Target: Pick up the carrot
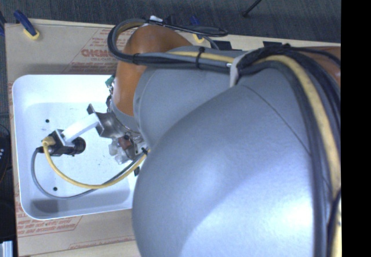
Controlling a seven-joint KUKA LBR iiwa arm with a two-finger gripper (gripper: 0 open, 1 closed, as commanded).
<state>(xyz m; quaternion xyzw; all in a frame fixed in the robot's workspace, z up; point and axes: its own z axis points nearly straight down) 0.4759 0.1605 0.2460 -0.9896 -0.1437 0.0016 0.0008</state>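
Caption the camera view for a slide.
Grey KUKA arm reaches over the left white bin, gripper near its right wall.

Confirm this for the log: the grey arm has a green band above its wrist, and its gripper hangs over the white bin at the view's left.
Not quite. The band above the wrist is orange, not green, as the camera view shows. The rest stands: the grey arm has its gripper over the white bin at the view's left.
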